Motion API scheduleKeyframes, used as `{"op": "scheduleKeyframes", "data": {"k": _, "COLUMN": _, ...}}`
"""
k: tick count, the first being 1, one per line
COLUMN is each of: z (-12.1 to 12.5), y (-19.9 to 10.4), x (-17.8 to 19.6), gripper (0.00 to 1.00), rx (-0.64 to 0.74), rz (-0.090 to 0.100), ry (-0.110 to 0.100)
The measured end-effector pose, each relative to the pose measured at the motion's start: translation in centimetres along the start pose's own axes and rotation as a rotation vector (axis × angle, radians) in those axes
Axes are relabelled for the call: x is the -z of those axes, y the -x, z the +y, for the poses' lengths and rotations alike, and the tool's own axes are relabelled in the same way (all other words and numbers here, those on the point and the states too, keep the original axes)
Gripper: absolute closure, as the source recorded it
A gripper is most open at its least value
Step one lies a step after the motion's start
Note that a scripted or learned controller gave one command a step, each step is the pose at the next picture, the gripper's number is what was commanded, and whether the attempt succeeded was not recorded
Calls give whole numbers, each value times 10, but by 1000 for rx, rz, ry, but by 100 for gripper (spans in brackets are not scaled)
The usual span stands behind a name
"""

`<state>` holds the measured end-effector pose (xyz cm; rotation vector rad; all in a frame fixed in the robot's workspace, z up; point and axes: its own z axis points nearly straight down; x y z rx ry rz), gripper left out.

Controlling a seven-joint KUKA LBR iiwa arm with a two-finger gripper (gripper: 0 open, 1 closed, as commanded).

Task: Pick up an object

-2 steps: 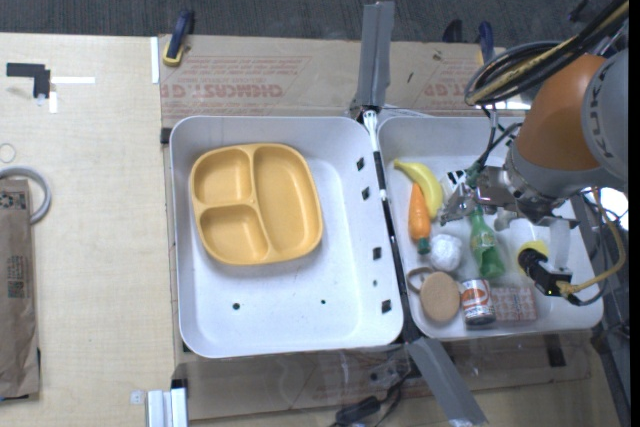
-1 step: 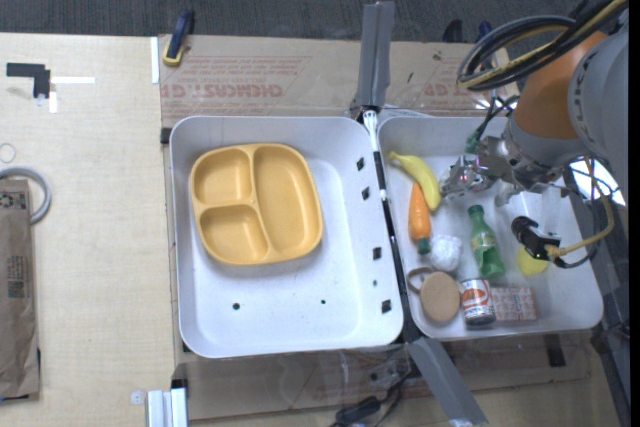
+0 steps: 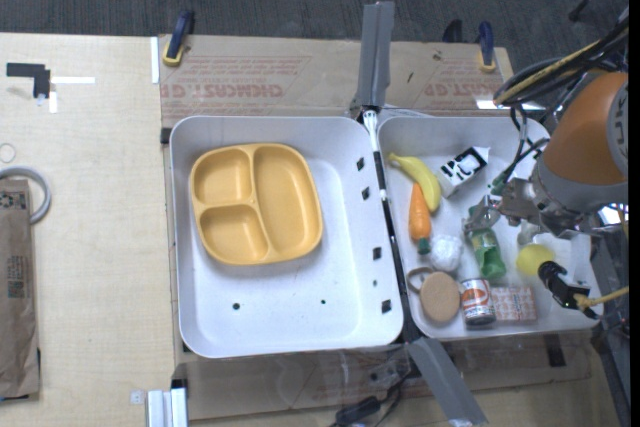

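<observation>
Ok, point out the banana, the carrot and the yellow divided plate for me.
banana (image 3: 420, 178): camera view, middle of its curved body.
carrot (image 3: 419, 208): camera view, middle of the orange root.
yellow divided plate (image 3: 284, 199): camera view, floor of its large right compartment.

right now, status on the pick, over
Pincer low in right bin, above green bottle. Nothing seen held. Banana, carrot, can crowd close.

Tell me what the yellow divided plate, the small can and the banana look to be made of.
Yellow divided plate: likely moulded plastic, matte, uniform colour with soft rounded rims.
Small can: probably metal, judging by its pale shiny top rim, with a red printed label.
Banana: smooth, evenly yellow skin; real fruit or a plastic replica, the view cannot settle which.
</observation>
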<state>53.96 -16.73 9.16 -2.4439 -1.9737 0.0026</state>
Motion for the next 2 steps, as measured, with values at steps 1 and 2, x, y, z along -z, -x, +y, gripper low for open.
{"op": "scheduleKeyframes", "data": {"k": 1, "z": 0, "y": 1, "x": 9, "gripper": 100, "rx": -4, "rz": 0, "ry": -1}}
{"op": "scheduleKeyframes", "data": {"k": 2, "z": 45, "y": -46, "x": 122, "gripper": 100, "rx": -62, "rz": -1, "ry": 0}}
